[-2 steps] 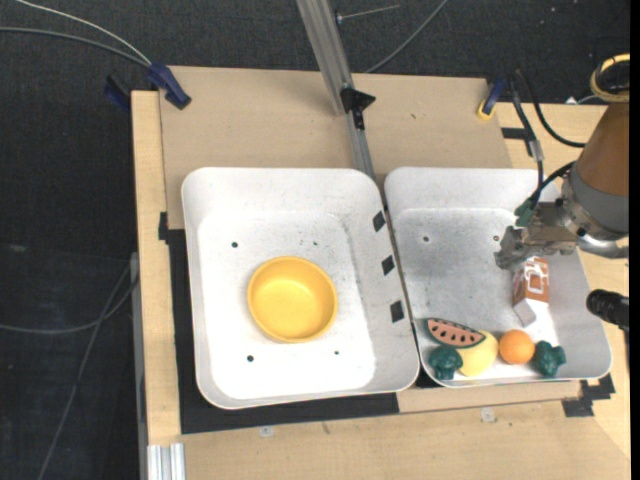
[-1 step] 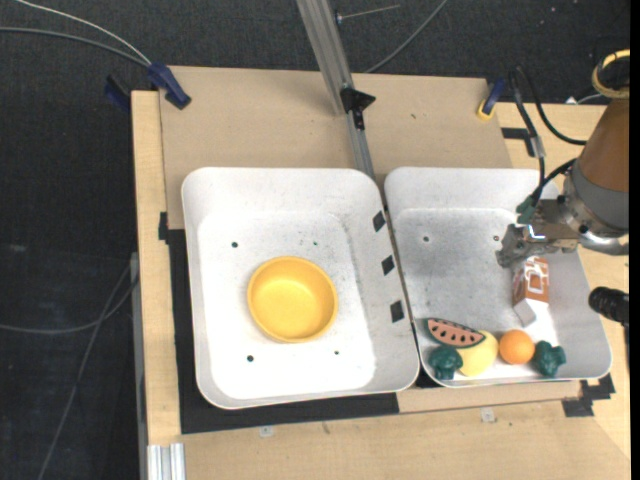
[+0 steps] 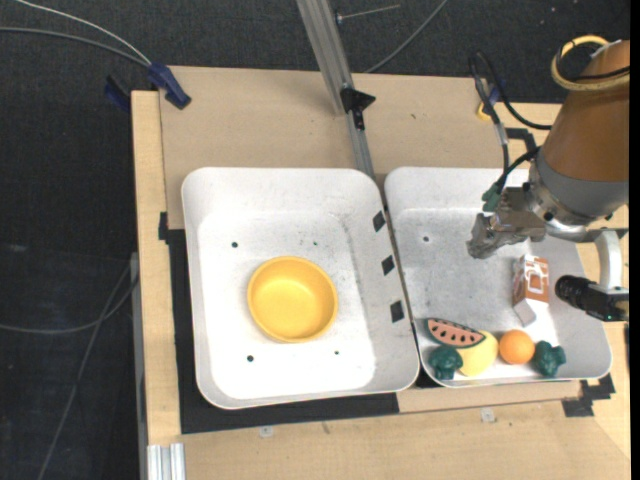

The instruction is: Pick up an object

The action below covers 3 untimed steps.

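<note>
Over the right bin your gripper hangs, its grip too blurred to tell; near it, an orange-white packet sits partly hidden; toy food crowds the near edge.

The yellow bowl sits upright, mouth up, in the other bin, far left of the claw and somewhat nearer the camera. A small red-and-white carton lies just right of the claw and a little below it in view, apart from it. Along the near edge below the claw lies a cluster: a watermelon slice, red with a green rind, touching a yellow fruit; a green broccoli at their left; an orange to the right; and another green piece beside it.
</note>
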Motion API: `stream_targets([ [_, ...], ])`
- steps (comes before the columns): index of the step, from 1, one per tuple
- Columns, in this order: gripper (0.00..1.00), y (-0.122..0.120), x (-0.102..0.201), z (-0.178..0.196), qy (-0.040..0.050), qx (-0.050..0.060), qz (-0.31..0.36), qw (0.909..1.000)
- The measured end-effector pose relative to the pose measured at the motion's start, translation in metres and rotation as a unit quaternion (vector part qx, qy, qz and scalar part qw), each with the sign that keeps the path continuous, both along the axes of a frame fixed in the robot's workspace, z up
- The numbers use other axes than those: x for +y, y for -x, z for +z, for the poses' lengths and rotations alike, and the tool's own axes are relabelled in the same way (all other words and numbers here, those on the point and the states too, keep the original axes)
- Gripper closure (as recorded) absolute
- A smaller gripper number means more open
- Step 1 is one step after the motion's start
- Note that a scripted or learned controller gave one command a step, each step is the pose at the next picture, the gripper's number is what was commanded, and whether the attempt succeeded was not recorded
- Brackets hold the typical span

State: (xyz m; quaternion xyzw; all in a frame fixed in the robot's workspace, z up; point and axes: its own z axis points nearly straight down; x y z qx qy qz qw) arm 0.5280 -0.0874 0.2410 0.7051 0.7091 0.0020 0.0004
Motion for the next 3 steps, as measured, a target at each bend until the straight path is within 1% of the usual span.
stream_targets([
  [1,1.00,-0.018,0.060,0.008,-0.0006,0.001,0.001,1.0000],
  [2,1.00,-0.027,0.119,0.012,-0.0005,0.001,0.001,1.0000],
  [3,1.00,-0.045,0.175,-0.004,-0.0001,0.002,0.000,1.0000],
])
